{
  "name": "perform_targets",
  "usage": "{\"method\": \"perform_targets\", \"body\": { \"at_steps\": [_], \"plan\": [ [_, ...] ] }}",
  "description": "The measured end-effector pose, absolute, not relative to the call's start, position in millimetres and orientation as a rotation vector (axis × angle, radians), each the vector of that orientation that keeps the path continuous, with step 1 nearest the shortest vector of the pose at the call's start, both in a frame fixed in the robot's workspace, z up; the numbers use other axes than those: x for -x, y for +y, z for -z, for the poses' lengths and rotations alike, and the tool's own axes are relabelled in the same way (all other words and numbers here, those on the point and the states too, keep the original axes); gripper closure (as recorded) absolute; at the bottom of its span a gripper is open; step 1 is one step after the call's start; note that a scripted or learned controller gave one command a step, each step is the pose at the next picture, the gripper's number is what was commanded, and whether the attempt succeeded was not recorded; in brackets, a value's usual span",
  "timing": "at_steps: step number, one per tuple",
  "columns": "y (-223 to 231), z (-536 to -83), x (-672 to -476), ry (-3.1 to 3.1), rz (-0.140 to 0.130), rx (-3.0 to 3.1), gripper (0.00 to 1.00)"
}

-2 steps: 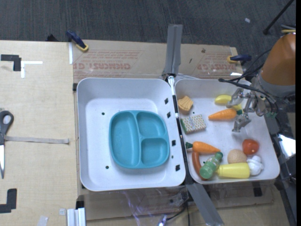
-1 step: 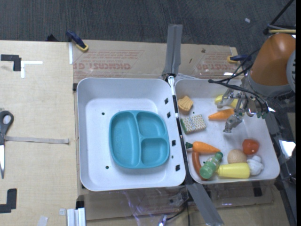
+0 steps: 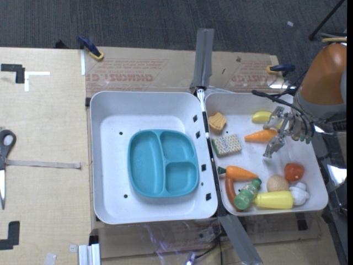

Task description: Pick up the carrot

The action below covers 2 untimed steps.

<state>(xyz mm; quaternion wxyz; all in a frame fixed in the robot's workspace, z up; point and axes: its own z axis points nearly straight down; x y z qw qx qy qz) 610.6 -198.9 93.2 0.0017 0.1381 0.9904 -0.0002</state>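
Nearest you in the right bin [image 3: 317,170] lie a yellow corn [image 3: 274,201], a green bottle [image 3: 246,195], a sausage [image 3: 229,189], garlic [image 3: 298,192] and an egg [image 3: 277,183]. Beyond them you have two carrots: one [image 3: 241,173] mid-bin, the other carrot [image 3: 261,136] touching the pincer [image 3: 277,135]. A tomato [image 3: 294,171], wafer [image 3: 227,144], bread [image 3: 217,121] and lemon [image 3: 261,116] complete it. You cannot tell the pincer's state. The left bin [image 3: 105,164] holds one blue tray [image 3: 164,163].
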Motion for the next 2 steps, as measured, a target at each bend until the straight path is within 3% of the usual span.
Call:
{"method": "perform_targets", "body": {
  "at_steps": [1, 2],
  "plan": [
    [-163, -93, -626.9, 3.086, 0.0, -0.559, 0.0],
    [-163, -104, -628.3, 3.082, 0.002, -0.553, 1.0]
  ]
}}
